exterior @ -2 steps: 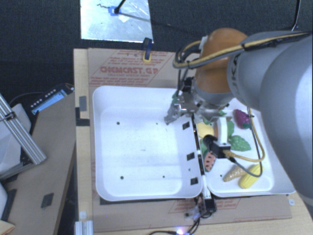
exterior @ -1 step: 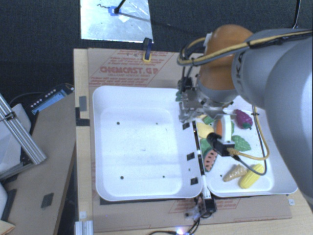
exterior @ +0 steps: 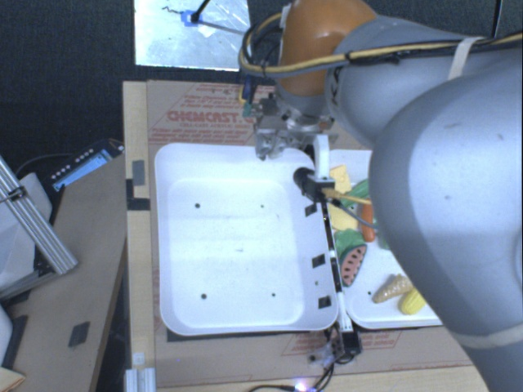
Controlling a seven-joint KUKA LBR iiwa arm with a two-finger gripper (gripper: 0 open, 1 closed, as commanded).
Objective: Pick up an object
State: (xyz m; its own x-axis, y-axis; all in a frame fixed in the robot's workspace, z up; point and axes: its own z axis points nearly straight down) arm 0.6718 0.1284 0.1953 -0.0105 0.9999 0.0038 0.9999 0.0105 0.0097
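Note:
My gripper hangs over the far right corner of the left bin, under the orange wrist band. Nothing shows between its fingers. The right bin holds several toy foods: a watermelon slice, a green leafy piece, a yellow block, an orange piece, a tan cone and a yellow corn piece. My grey arm hides much of the right bin.
A divider with black clips separates the two bins. Cardboard lies under the bins. A silver sheet sits at the back, and metal rails stand at the left.

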